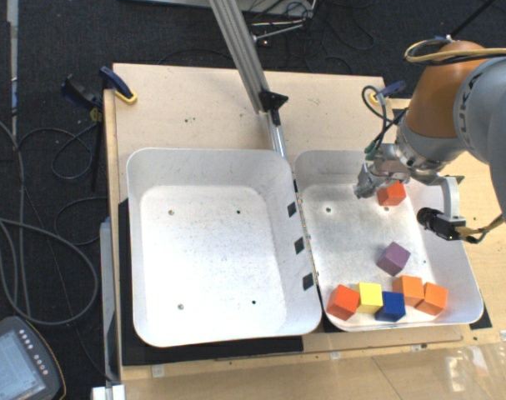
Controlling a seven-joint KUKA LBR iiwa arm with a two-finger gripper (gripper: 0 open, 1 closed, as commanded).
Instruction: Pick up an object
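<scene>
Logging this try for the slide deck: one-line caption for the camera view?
Gripper holds an orange block above the right bin; six blocks lie below.

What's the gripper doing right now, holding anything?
Gripper: over the right bin, right at an orange block; whether it grips the block cannot be told.

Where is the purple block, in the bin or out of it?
In. The purple block lies on the floor of the right bin, inside its rim, just above the row of coloured blocks along the near wall.
</scene>
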